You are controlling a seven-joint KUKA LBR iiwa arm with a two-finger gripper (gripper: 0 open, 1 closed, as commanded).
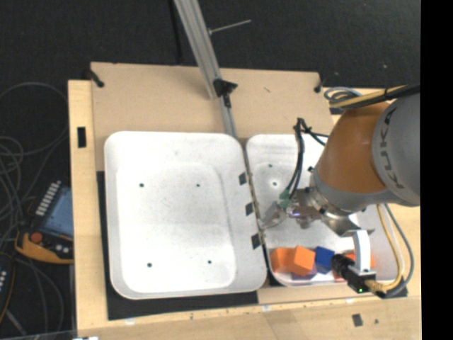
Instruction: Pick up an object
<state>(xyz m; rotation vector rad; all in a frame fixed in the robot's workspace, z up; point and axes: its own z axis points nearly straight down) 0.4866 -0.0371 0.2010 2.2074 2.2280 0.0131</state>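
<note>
At the near edge of your right bin (272, 154) you have an orange block (294, 259) with a blue block (324, 258) touching its right side, both lying against the bin's front wall. Just beyond them your tool (283, 211) hangs low over the bin floor near its left wall; you cannot tell how its fingers stand, and nothing shows between them. Your arm (361, 158) leans in from the right, orange band over the bin. Farther left, the left bin (177, 211) rests on the surface (156, 98).
</note>
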